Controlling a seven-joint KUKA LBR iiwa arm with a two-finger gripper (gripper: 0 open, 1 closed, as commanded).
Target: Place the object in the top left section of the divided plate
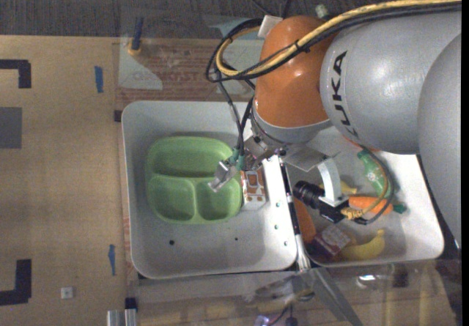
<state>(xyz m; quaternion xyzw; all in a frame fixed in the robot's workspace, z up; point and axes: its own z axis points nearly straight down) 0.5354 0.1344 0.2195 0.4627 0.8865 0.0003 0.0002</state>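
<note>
One small flat card-like object (254, 187) beside green divided plastic plate (192, 179): looks light, stiff; pinch edges. Jaws state: can't tell.

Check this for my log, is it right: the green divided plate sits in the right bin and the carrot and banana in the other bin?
Not quite. The camera view shows the green divided plate in the left bin, not the right. The carrot and banana do lie in the other bin, on the right.
</note>
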